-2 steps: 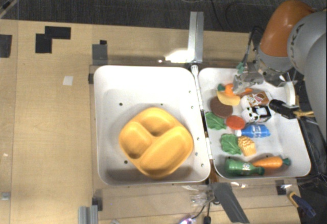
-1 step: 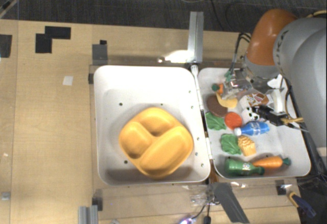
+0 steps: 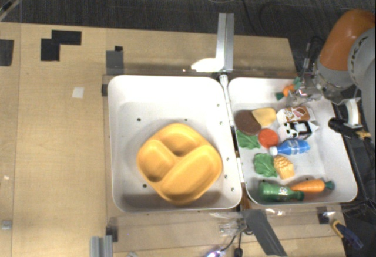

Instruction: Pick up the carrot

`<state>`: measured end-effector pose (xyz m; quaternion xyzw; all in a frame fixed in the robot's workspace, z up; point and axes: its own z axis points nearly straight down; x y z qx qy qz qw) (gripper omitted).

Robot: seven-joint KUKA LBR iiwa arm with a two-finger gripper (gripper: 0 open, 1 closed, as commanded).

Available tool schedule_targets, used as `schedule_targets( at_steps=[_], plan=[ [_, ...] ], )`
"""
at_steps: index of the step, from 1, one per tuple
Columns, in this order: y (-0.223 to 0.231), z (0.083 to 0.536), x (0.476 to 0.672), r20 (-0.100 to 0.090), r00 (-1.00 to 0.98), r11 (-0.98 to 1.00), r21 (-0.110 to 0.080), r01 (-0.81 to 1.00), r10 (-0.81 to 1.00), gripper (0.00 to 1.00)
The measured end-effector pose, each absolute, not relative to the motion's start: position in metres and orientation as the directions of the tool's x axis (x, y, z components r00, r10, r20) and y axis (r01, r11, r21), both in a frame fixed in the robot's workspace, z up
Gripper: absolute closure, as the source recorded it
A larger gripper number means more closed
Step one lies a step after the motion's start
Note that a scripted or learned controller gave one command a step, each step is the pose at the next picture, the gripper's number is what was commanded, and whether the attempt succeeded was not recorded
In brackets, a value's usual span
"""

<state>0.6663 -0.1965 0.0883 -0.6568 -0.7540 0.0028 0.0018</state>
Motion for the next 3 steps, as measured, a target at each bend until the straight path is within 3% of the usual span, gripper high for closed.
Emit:
schedule_targets(
  at_steps=[1, 2, 3],
  plan=[
    [-0.205, 0.096, 0.652, 0.000, 0.083, -0.083, -0.002, 0.997, 0.997, 1.00],
    [-0.197, 0.105, 0.661, -0.002, 0.175, -0.175, -0.024, 0.984, 0.985, 1.00],
    [-0.198, 0.116, 0.646, 0.000, 0.396, -0.396, -0.002, 0.918, 0.918, 1.00]
  ],
)
